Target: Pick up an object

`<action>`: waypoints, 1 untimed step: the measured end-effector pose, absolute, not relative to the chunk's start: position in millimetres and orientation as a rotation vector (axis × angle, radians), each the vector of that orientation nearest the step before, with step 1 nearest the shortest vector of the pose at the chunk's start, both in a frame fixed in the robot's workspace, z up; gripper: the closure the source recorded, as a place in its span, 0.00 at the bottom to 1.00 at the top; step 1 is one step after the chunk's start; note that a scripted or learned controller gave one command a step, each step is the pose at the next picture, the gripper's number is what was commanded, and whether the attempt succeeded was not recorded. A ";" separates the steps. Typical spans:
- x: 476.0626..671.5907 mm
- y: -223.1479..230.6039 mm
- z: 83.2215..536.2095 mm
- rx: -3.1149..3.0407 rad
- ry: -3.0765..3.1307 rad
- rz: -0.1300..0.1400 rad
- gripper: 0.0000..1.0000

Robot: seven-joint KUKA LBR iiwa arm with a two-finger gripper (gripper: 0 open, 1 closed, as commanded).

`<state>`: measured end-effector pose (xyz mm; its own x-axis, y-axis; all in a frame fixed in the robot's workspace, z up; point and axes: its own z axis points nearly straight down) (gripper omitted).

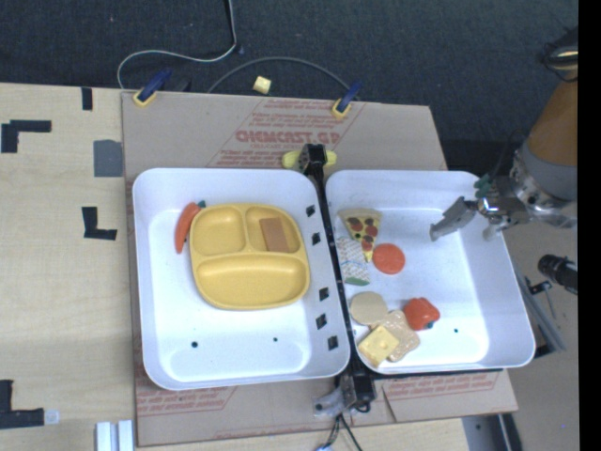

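Observation:
My gripper (470, 224) hangs over the right bin (470, 346) near its upper right corner, open, with nothing between its fingers. The toy foods lie to its left and below it: a pizza slice (361, 225), a red tomato slice (389, 258), a beige round piece (368, 305), a red pepper (422, 313) and a yellow cheese wedge (377, 345) on a cracker (401, 334). The nearest item, the tomato slice, is well apart from the fingers.
The left bin (235, 355) holds a yellow divided plate (250, 256) with a brown piece (276, 234) in its upper right compartment, and an orange carrot (184, 225) beside the plate. A black divider (324, 252) joins the bins. A crumpled wrapper (353, 263) lies by the divider.

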<state>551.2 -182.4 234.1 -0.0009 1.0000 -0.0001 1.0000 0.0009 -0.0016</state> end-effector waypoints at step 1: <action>580.2 -114.1 120.9 -2.206 -2.222 0.007 0.00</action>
